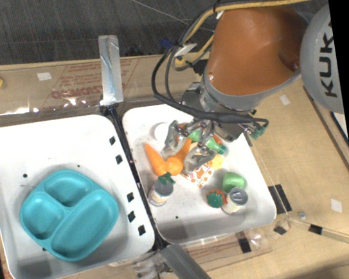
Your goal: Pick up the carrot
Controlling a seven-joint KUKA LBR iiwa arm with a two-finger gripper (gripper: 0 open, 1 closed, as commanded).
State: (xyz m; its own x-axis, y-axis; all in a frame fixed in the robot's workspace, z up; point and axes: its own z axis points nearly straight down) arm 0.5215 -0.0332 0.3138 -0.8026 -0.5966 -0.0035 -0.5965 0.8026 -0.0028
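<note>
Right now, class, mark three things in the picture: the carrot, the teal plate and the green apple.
carrot (156, 158): camera view, middle of its orange body.
teal plate (41, 236): camera view, its lower left rim.
green apple (232, 180): camera view, centre of its top.

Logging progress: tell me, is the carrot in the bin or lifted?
In the bin: the carrot lies on the right bin floor, beside the gripper.

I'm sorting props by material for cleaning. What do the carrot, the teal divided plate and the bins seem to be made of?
The carrot looks like moulded plastic: uniform orange, smooth, faint sheen. The teal divided plate seems matte hard plastic, with soft rounded compartment ridges and even colour. The bins look like thin, smooth white plastic with rounded corners, though coated metal can't be ruled out.
</note>
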